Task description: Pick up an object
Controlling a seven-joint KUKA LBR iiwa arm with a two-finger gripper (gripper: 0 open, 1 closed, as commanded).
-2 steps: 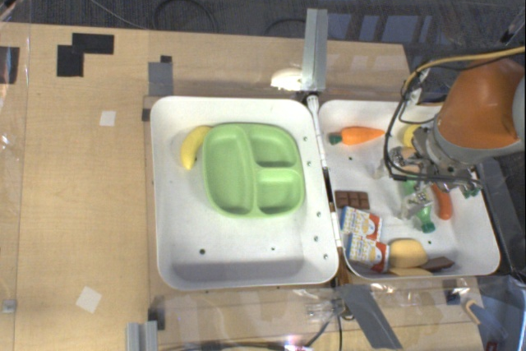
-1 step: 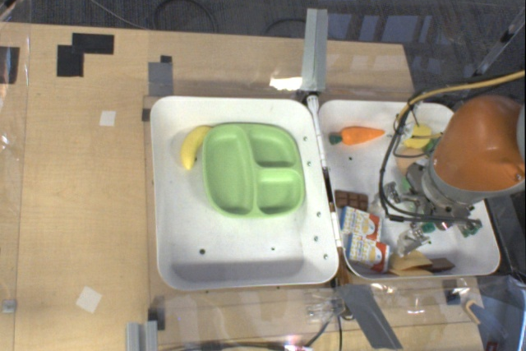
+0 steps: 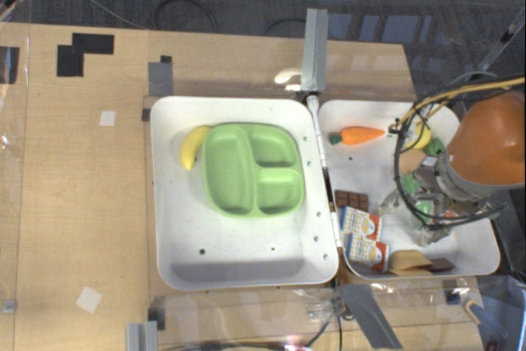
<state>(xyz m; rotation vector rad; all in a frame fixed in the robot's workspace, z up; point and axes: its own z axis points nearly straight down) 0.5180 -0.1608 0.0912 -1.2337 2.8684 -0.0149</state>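
In the right bin [image 3: 374, 168] lie an orange carrot [image 3: 362, 136] at the back, a brown chocolate bar [image 3: 352, 200], a blue and white carton [image 3: 361, 233] and a tan piece [image 3: 411, 260] at the front. A yellow and green item [image 3: 426, 140] peeks out beside the arm. My gripper [image 3: 417, 210] hangs low over the right half of that bin, below the orange wrist band [image 3: 491, 145], just right of the carton and chocolate bar. Nothing can be seen between its fingers.
The left bin [image 3: 181, 251] holds a green divided plate [image 3: 251, 168] with a yellow banana [image 3: 193, 146] against its left side. A metal post [image 3: 314, 49] stands behind the wall between the bins. Cables [image 3: 448, 99] loop around the arm.
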